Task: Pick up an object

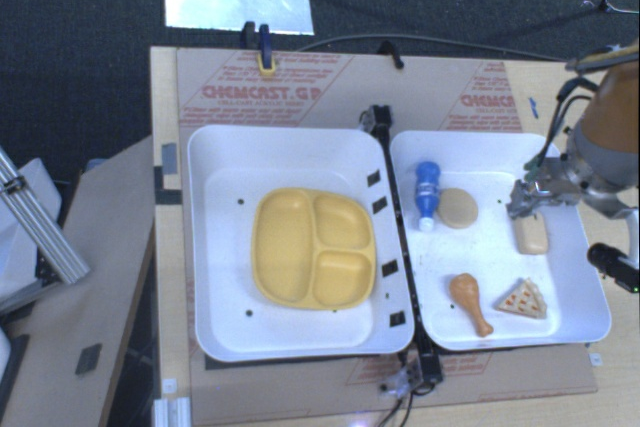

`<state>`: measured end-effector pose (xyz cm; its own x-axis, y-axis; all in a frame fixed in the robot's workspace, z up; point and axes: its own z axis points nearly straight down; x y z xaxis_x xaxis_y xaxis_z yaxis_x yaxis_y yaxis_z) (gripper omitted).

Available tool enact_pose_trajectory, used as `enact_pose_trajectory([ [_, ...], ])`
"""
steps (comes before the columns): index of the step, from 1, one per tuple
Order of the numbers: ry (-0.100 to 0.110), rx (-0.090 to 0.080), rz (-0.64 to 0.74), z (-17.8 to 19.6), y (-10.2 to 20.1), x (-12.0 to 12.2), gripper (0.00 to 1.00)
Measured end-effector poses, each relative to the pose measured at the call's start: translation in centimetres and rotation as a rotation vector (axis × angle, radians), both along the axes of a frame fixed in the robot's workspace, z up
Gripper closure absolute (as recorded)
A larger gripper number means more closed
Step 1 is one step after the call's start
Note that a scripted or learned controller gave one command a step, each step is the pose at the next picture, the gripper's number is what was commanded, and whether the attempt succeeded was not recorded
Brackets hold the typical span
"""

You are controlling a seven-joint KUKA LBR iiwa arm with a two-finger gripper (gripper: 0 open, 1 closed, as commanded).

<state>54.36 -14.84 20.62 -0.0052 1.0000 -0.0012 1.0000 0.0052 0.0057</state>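
Note:
The right bin holds a blue bottle, a round tan cookie, a drumstick, a pizza slice and a pale tan block. My gripper hangs over the bin's right side, just above the tan block's upper end and right of the cookie. The arm's orange and grey wrist sits above it at the frame's right edge. I cannot make out the state of the jaws or whether they touch the block.
The left bin holds a yellow three-compartment plate. A black divider strip runs between the bins. A blue and yellow clamp sits at the bench's back edge. An aluminium rail stands at the far left.

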Motion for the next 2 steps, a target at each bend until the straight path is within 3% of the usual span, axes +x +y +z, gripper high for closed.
enact_pose_trajectory([
  [1, -0.002, -0.001, 0.0, 6.1, 0.2, -0.6, 1.0],
  [2, 0.001, 0.001, 0.004, 5.7, 4.9, 1.3, 1.0],
])
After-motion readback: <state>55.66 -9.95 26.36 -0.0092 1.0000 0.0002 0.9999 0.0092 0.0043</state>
